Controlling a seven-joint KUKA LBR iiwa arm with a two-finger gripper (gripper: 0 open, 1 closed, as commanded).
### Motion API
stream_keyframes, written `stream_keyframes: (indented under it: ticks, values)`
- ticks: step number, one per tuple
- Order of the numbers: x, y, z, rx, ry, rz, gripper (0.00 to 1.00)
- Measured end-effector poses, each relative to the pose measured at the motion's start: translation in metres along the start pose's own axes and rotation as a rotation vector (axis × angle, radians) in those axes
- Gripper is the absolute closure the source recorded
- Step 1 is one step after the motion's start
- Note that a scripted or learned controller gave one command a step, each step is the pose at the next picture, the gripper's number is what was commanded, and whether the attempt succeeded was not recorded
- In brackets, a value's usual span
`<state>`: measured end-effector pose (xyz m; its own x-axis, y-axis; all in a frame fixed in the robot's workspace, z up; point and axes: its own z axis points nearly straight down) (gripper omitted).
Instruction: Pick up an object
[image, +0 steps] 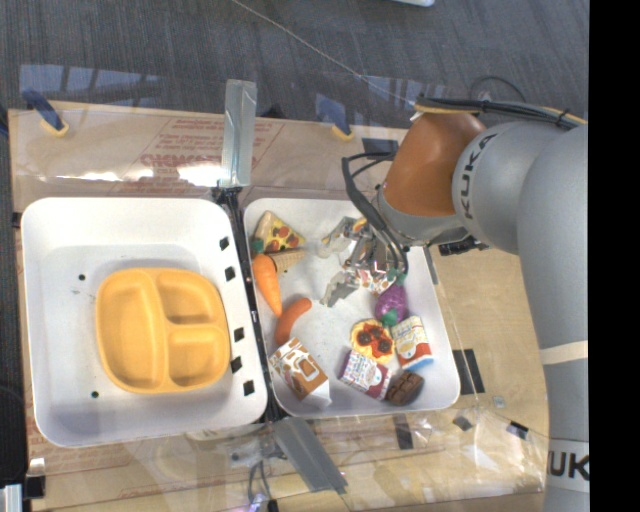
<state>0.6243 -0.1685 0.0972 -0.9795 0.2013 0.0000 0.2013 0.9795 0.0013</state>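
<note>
My gripper (337, 265) is down in the right bin (440, 330), near its upper middle, with the arm's orange band just above it. Its two fingers stand open, one fingertip (334, 240) towards the bin's back and the other towards the front, with bare bin floor between them. Left of it lie a toy pizza slice (276, 236), an orange carrot (266, 283) and a shorter orange piece (292, 318). A purple toy (392, 299) lies right beside the gripper body.
At the front of the right bin lie a small brown-and-white carton (298, 370), a pink box (363, 372), a round fruit-topped piece (372, 338), a red-and-white can (411, 340) and a dark brown cookie (405, 388). The left bin (50, 240) holds a yellow divided plate (160, 328).
</note>
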Motion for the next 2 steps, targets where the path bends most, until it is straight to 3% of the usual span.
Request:
stream_keyframes:
  ticks: [1,2]
  values:
    - [0.026,-0.046,-0.061,0.002,-0.005,0.226,0.00]
    - [0.027,-0.033,-0.009,-0.001,-0.005,0.370,0.00]
